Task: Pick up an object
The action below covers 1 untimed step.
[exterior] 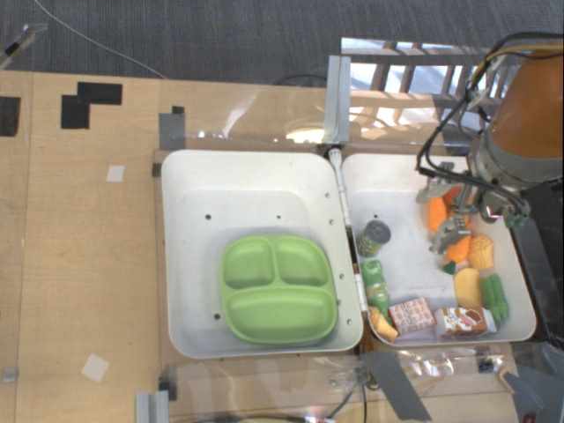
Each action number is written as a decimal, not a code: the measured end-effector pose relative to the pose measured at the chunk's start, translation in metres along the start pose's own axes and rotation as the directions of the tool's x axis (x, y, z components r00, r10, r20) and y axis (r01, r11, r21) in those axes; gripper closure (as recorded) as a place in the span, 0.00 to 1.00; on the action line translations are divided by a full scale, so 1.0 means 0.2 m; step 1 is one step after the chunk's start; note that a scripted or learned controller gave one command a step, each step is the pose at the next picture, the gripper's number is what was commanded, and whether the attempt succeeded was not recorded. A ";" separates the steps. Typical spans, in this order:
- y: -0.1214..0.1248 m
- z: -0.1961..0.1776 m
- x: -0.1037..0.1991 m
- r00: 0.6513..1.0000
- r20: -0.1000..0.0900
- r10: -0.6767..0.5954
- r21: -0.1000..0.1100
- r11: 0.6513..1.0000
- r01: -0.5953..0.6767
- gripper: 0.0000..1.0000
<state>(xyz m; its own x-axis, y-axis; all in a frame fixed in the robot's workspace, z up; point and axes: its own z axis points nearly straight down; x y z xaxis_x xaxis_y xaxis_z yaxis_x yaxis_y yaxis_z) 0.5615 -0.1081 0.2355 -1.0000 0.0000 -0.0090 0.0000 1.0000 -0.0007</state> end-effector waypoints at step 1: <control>-0.09 0.69 -0.03 0.982 -0.004 0.190 0.000 0.982 -0.190 0.00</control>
<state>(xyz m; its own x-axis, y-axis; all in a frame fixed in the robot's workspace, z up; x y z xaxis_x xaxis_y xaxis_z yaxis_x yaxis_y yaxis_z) 0.5685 -0.1269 0.0971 -0.9818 0.1899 -0.0047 0.1899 0.9818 0.0010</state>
